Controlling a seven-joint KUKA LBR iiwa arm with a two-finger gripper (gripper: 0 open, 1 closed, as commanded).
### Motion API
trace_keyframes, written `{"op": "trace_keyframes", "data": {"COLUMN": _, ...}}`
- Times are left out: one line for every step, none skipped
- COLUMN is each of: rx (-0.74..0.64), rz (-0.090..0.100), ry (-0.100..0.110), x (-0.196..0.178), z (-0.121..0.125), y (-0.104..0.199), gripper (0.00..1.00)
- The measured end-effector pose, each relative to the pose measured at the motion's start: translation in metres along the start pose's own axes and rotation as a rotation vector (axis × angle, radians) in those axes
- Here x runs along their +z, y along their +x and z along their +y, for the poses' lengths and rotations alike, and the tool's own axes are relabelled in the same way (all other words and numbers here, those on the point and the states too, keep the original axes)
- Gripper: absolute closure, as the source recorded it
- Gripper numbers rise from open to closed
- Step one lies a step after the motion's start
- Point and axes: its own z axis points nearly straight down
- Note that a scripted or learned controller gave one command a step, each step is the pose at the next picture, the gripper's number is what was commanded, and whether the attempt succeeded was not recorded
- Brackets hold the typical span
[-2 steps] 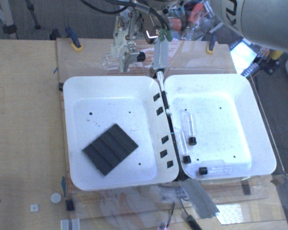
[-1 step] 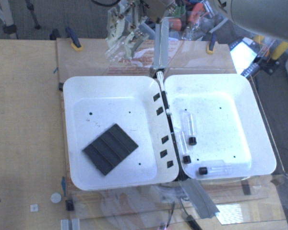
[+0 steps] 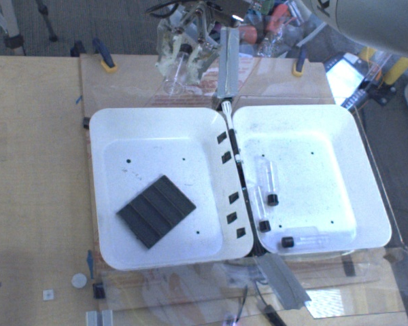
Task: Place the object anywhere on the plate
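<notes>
two shallow white bins are set side by side on a wooden bench (image 3: 34,182). the left bin (image 3: 105,195) holds a dark grey ribbed plate (image 3: 156,210), which lies flat and turned at an angle in the lower middle of the bin floor, apart from every wall. the right bin (image 3: 367,182) holds three clear tubes with black caps: one tube (image 3: 266,179) lies along the left half of the floor, a second tube (image 3: 260,210) lies just beside it nearer the dividing wall, and a third tube (image 3: 306,240) lies crosswise near the front wall. these clear tubes are taken to be the objects of the task, and none is seen on the plate. a row of small black tabs (image 3: 232,197) is seen along the seam between the bins.

the grey arm (image 3: 367,9) is seen at the top right corner, well above the bins. the gripper (image 3: 200,29) is seen beyond the back edge of the bins, over the bench; whether it is open or closed cannot be told. a clear object seems to hang there, but it cannot be made out.

open floor is left around the plate on all sides, and the right half of the right bin is bare.
</notes>
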Motion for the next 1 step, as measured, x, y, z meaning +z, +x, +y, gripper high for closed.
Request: {"op": "trace_keyframes", "data": {"rx": -0.615, "rz": 0.000, "ry": -0.002, "x": 0.0001, "z": -0.0071, "y": 0.0130, "gripper": 1.00}}
